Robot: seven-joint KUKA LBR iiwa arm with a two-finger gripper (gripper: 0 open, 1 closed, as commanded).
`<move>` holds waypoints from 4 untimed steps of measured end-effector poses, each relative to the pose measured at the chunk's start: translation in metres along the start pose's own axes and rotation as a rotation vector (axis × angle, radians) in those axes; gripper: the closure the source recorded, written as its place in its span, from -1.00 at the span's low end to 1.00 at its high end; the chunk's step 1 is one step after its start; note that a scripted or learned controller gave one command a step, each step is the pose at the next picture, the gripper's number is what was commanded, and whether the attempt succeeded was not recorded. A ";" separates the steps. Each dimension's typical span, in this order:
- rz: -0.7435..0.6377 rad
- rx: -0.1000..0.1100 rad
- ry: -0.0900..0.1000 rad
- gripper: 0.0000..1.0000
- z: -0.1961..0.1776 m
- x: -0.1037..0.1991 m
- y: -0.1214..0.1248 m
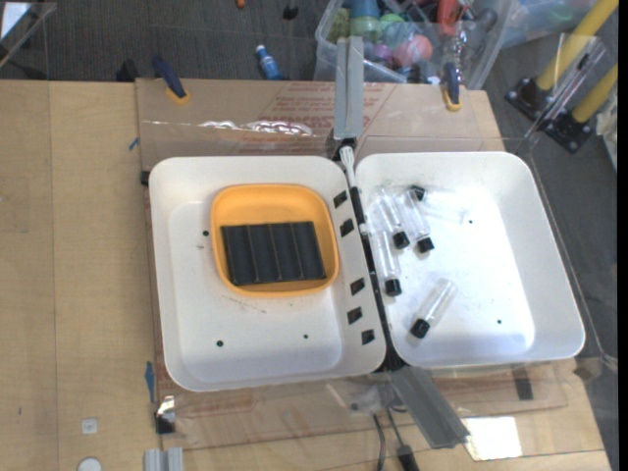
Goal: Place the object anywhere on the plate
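An orange plate [275, 204] rests in the left white bin [186, 332]. On the plate lies a black ribbed rectangular block [272, 253], covering most of its middle. In the right white bin [510, 253] lie several clear plastic vials with black caps: a cluster [397, 226] near the bin's left wall and one apart [432, 308] lower down.
A grey divider bar [345, 101] runs up from between the bins. Black clips [355, 287] line the seam between the two bins. A clear tub of colourful toys [422, 13] stands behind the bench. The wooden bench top [69, 263] extends to the left.
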State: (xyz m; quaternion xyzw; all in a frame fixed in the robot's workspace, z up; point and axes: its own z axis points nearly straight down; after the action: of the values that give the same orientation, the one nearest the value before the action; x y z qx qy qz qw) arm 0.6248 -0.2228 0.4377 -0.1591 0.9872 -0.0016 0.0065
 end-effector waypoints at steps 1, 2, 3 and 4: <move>-0.519 -0.003 0.000 1.00 0.001 -0.007 -0.002; -0.739 -0.009 0.005 1.00 0.000 0.024 0.009; -1.156 -0.007 0.000 1.00 0.001 0.021 0.008; -1.467 -0.011 0.001 1.00 0.001 0.028 0.010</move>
State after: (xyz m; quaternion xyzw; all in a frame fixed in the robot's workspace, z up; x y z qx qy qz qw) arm 0.5955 -0.2221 0.4360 -0.7791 0.6270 -0.0004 0.0027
